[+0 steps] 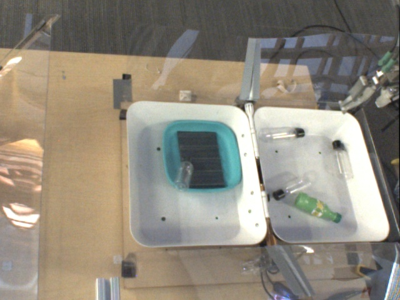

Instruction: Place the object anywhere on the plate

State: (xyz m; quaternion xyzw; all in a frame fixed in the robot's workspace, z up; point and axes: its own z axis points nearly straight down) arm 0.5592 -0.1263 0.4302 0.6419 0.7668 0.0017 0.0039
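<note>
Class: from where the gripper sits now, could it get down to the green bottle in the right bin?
Probably yes. The green bottle lies uncovered in the right bin, a clear vial close beside it. The gripper sits at the bin's far corner.

A green bottle [317, 208] lies among three clear vials.

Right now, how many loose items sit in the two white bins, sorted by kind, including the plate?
Clear plastic vials with black caps: 3
Clear plastic vial lying on the plate: 1
Green plastic bottle: 1
Teal square plate with a dark centre: 1
Total: 6
</note>
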